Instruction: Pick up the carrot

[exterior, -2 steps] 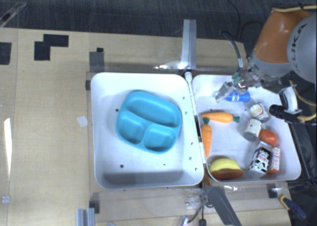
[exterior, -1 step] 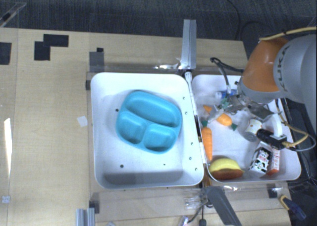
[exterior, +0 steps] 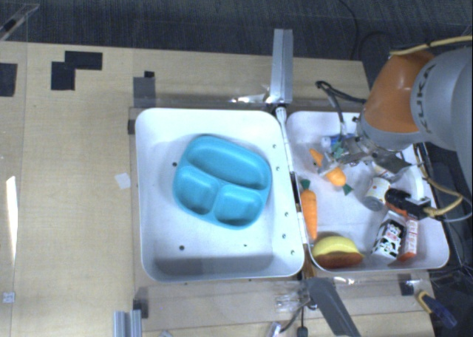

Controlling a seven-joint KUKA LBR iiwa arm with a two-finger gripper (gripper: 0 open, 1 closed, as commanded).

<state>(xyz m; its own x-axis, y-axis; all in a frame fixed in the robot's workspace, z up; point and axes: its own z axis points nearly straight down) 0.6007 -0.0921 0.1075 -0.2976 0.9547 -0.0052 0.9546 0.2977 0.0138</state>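
The carrot (exterior: 310, 213) is a long orange piece lying lengthwise along the left wall of the right bin (exterior: 436, 254), its dark green top pointing to the far side. My gripper (exterior: 346, 152) hangs low over the far middle of the same bin, up and to the right of the carrot and apart from it. It sits among small items: a short orange piece (exterior: 336, 176) just below it and a smaller orange bit (exterior: 316, 157) to its left. Nothing can be made out in the gripper.
A yellow and red fruit (exterior: 337, 250) lies at the right bin's near left corner, just below the carrot. A white bottle (exterior: 375, 191) and small packets (exterior: 395, 238) lie to the right. The left bin (exterior: 155, 180) holds a blue divided plate (exterior: 222, 180).
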